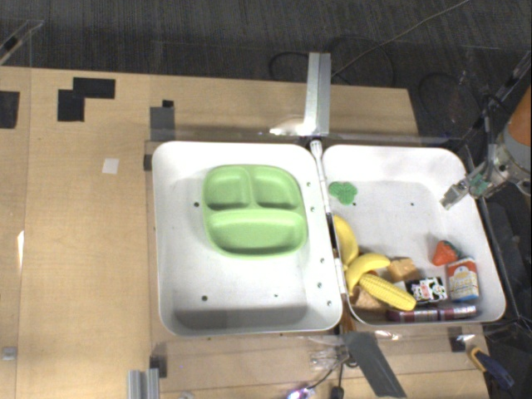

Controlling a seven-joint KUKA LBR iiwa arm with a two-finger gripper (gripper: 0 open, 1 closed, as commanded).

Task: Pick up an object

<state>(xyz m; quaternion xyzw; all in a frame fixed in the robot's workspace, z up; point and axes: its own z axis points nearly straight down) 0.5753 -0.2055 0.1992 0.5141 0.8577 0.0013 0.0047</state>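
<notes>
Grey fingers (462, 191) hang over the right bin's (399, 169) far right rim; I cannot tell whether they are spread or pressed together; nothing sits between them; banana (353, 252), corn (386, 291), strawberry (445, 252) crowd its near corner; green plate (253, 209) fills the left bin (179, 223).

Robot lab. My bench (83, 223) bears two white bins (241, 322). Cables (399, 32) cross dark carpet (166, 15).
</notes>
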